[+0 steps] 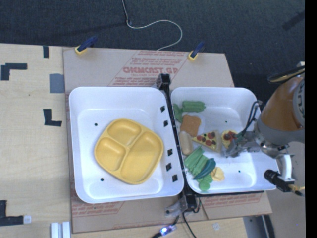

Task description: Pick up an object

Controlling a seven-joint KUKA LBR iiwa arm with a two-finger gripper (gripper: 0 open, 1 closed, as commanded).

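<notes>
Reaching down for a toy in the right bin

Near are green plastic pods (pixel 199 161). Farther, the grey gripper (pixel 233 148) hangs low just beside a small red-and-yellow toy (pixel 228 137). It looks ready to grab; next it should close on the toy and lift.

Dark carpet (pixel 237 14), apparently; wooden bench (pixel 29 148).

Claw (pixel 232 150) tips blurred in the right bin (pixel 247 95), too small to tell open or shut, or whether touching the pizza slice (pixel 229 137). Arm (pixel 282 114) cut off at right edge. Toy food pile (pixel 198 148) overlaps, individual pieces hard to separate.
</notes>
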